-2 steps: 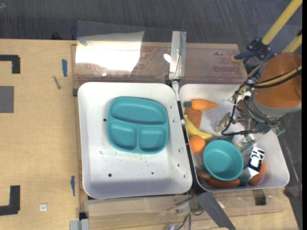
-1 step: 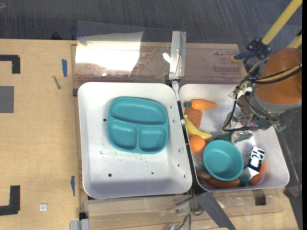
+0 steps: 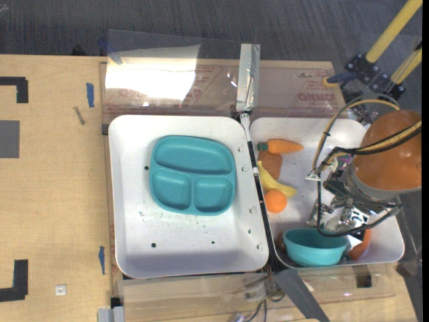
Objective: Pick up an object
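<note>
My gripper hangs low in the right bin, just above the far rim of a teal bowl at the bin's front. A small red-orange item lies right of the bowl, partly hidden under the gripper. Along the bin's left side lie a carrot, a brown piece, a banana and an orange ball. Nothing shows between the fingers.
The left bin holds a teal divided plate. A clear plastic sheet and a metal divider stand behind the bins. Cables loop around the orange wrist band at the right.
</note>
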Tool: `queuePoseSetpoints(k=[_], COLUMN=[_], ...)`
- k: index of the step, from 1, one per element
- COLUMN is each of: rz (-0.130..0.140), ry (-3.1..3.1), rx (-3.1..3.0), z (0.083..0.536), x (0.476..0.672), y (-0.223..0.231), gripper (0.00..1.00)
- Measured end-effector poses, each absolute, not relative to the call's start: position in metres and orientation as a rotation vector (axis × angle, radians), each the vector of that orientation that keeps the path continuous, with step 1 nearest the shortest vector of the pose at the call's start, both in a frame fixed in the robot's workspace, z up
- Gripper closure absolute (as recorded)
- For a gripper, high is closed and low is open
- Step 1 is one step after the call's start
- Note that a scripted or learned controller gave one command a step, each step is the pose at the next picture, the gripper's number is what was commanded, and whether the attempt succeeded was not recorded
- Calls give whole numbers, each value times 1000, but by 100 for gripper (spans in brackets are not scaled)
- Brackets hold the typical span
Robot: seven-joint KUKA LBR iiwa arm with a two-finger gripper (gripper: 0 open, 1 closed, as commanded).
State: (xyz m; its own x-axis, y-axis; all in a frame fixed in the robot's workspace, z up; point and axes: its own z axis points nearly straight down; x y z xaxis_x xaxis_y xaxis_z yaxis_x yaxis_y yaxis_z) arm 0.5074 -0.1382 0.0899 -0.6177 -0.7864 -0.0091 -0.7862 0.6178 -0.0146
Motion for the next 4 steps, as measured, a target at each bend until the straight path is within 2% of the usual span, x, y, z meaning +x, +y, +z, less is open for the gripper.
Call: queuePoseSetpoints(k=[1, 2, 3, 4], rz=[-15, -21, 15, -2], ry=[2604, 2534, 2500, 2496], rx=[-1738, -1837, -1900, -1895], z=[90, 220, 99, 106], x=[523, 560, 608, 612], y=[-116, -171, -175, -178], gripper=[100, 100, 100, 0])
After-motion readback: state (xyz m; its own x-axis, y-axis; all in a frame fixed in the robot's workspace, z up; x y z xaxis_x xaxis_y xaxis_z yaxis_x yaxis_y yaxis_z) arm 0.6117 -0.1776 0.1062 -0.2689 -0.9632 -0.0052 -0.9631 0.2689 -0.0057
